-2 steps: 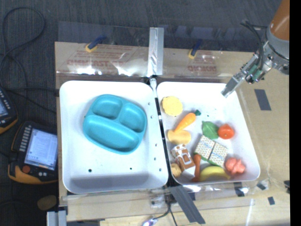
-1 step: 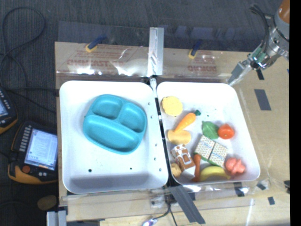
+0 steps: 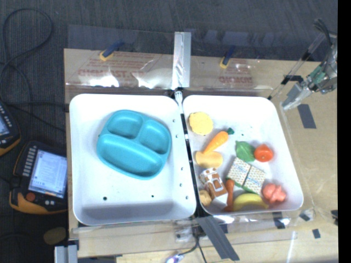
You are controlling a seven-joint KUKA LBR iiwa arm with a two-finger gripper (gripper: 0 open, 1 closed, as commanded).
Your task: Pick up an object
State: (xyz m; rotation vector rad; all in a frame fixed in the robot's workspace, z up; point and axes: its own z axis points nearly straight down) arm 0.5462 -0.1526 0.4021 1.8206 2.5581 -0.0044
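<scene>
The camera view looked down on the tabletop [image 3: 323, 163] with two white bins side by side. The left bin [image 3: 88, 190] held a blue divided plate [image 3: 134, 143]. The right bin [image 3: 279, 147] carried all the candidate objects. Taking the carrot [image 3: 215, 141] as landmark: a round yellow piece [image 3: 201, 123] lay just up-left of it, a pale orange lump [image 3: 208, 158] just below it, a green piece [image 3: 244, 150] and a tomato [image 3: 264, 153] to its right, a patterned box [image 3: 245, 175] down-right of it, a banana [image 3: 247, 201] and a pink piece [image 3: 273, 192] farther down along the bin's near edge.

The hand [image 3: 321, 78] sat well up and right of the carrot, outside the bin, over bare tabletop. It was too small and blurred to tell how it stood, and nothing could be seen in it.

The risk I judged greatest was crowding: the toys below the carrot touched or overlapped, so a descent there could land on two things at once or push one aside and come away with nothing. The smooth, rounded tomato might squirt out of a pinch.
</scene>
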